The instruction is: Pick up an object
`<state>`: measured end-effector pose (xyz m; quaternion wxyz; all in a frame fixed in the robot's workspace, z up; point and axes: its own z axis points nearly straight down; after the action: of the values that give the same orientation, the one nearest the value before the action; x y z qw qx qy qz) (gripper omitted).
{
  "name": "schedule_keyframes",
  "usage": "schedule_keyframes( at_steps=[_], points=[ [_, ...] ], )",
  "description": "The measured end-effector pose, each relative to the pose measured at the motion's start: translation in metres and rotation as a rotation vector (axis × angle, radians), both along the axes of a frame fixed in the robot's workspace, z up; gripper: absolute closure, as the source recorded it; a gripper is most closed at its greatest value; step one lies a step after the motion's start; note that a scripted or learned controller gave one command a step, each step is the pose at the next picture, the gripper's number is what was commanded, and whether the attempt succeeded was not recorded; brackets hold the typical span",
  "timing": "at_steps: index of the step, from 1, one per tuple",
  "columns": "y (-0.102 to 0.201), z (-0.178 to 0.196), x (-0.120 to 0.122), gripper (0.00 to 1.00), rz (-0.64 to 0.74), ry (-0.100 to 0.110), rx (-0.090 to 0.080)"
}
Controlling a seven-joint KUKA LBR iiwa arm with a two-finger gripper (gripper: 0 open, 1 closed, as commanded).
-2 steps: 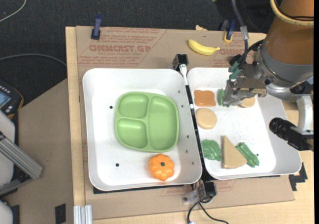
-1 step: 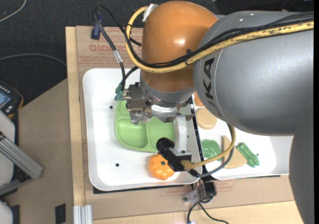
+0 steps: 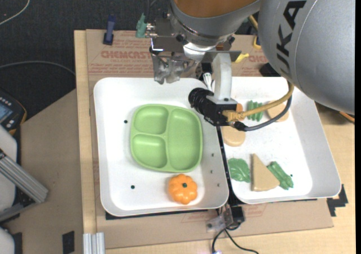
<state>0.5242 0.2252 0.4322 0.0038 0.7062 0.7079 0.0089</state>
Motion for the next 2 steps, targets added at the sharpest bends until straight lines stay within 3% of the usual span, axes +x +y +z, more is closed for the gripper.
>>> schedule_keyframes(
  at_steps=[1,2],
  points=[
    [-0.072,0.106,-0.046,1.00,-0.008,0.003,-0.001],
    [-0.100,-0.007,-0.046,1.00,-0.008,0.029,-0.011]
  ],
)
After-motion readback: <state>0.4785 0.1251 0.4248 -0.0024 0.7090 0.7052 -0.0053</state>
